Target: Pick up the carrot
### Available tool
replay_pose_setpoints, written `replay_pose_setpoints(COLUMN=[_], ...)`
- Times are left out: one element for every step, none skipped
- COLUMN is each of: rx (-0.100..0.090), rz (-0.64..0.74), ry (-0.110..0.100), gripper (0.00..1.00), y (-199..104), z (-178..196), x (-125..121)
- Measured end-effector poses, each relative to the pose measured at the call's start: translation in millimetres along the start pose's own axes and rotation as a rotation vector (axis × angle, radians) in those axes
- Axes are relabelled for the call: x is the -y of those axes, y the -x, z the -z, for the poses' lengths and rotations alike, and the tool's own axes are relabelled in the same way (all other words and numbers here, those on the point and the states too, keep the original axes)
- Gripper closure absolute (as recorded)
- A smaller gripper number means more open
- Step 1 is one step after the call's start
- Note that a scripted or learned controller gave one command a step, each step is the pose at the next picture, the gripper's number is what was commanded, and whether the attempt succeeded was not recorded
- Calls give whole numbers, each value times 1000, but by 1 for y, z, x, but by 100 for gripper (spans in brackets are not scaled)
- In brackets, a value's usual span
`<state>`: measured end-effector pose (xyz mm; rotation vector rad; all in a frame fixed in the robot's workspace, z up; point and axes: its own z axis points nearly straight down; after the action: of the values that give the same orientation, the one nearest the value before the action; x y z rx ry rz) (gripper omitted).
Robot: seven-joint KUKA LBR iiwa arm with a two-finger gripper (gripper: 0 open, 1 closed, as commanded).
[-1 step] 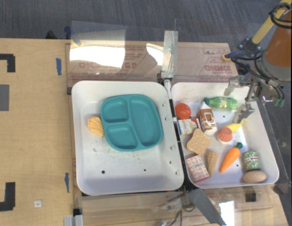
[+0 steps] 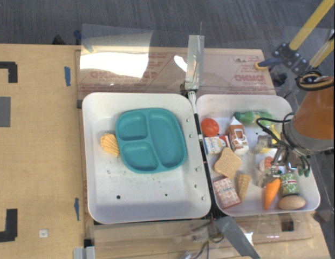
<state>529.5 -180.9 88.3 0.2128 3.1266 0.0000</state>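
The carrot (image 2: 271, 193) is orange and lies near the front right of the right bin (image 2: 253, 211), pointing toward the front edge. My gripper (image 2: 272, 169) hangs just above its upper end, under the orange-banded wrist (image 2: 317, 115) that reaches in from the right. The gripper body and cables hide the spot where it meets the carrot's top. I cannot see whether it touches the carrot.
Close around the carrot are a green-labelled can (image 2: 289, 183), a brown potato (image 2: 292, 202) and a cone-shaped wafer (image 2: 243, 185). Further left lie a bread slice (image 2: 227, 163), small cartons (image 2: 238, 138), a tomato (image 2: 210, 126). The left bin (image 2: 102, 198) holds a teal divided plate (image 2: 151, 140) and a shell-shaped cookie (image 2: 109, 143).
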Motion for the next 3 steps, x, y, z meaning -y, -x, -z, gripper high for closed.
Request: replay_pose_setpoints(rx=[3, 3, 5], rz=[-159, -157, 4], ry=[0, 0, 2], gripper=[0, 100, 100], y=[-53, -52, -63], z=[1, 12, 100], x=[-45, -46, -121])
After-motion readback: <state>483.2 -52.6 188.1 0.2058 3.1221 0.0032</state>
